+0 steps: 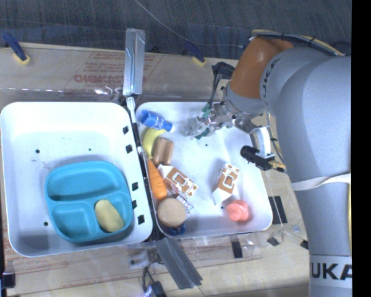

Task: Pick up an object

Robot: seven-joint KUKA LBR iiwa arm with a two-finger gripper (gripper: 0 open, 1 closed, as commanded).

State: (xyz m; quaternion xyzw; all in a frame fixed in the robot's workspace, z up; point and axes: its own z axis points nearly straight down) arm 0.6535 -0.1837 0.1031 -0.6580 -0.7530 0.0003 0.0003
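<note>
Hovering in the right bin (260,218): gripper (201,127), grip state unreadable; nearest item, blue bottle (156,122), lying at nine o'clock, long axis left-right.

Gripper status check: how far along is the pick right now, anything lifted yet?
Done: the gripper is down inside the right bin, near its back wall. In hand: nothing that can be seen; it hovers over bare bin floor, and the blur hides how its jaws stand. Left: the whole grasp. The pink ball, the carrot and the blue bottle all lie in the bin.
</note>
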